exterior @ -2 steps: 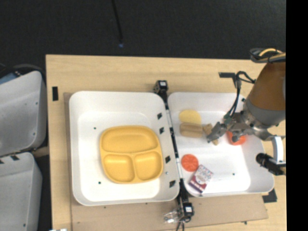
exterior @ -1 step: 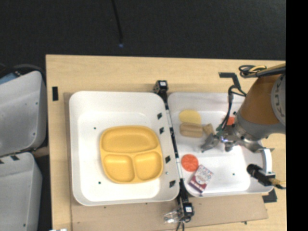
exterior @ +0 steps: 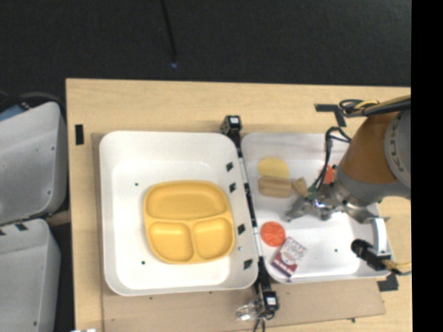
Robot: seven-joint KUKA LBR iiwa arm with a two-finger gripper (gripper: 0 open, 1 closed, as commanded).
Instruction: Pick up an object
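Two shallow white bins of smooth plastic with rounded corners sit side by side on a pale wooden desk [exterior: 83, 109]. The left bin [exterior: 124, 254] holds a yellow tray [exterior: 188, 220], a glossy, rounded rectangle moulded into three compartments, one long at the top and two smaller below. The right bin [exterior: 325, 258] carries several small things. A soft-looking pale yellow block [exterior: 273, 167] lies near its upper left, and just below it, touching or nearly so, rests a tan wooden piece [exterior: 279, 186], elongated with a short angled end. Lower down, a flat orange-red disc [exterior: 273, 233] lies close to the bin's left wall, and just beside it, at the lower edge, a small pink and white packet [exterior: 288, 256] with printed markings lies tilted.

The grey arm with its orange band [exterior: 367, 154] reaches in from the right, and its metallic gripper [exterior: 304, 207] hangs low over the right bin, just right of the wooden piece and above the disc. Whether its fingers are apart or closed cannot be told, and nothing is visibly held between them. Thin cables run along the wrist.
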